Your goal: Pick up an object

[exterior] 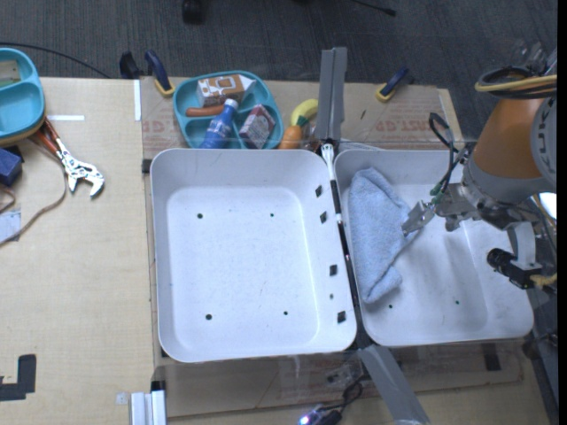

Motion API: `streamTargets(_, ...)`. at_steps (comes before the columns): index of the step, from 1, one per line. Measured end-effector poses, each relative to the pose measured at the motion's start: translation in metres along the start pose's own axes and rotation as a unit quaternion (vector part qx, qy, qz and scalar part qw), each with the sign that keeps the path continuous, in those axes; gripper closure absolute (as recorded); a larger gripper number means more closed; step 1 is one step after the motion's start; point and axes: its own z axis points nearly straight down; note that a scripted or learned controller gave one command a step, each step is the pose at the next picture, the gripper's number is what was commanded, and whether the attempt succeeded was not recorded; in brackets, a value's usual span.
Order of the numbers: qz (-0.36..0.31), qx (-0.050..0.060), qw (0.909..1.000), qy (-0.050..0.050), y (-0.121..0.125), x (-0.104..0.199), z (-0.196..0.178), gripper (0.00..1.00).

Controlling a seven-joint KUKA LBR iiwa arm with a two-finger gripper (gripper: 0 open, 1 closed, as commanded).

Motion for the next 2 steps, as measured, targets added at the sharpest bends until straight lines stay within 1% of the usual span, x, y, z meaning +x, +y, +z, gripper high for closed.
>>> streamTargets(1, 0.116, -0.002, 0.9932, -0.001, 0.031, -0.047, -0.021, 0.00)
streamTargets(2, 0.085, 0.000, 0.9964, 0.000, 0.005, -0.008, 0.022, 0.00)
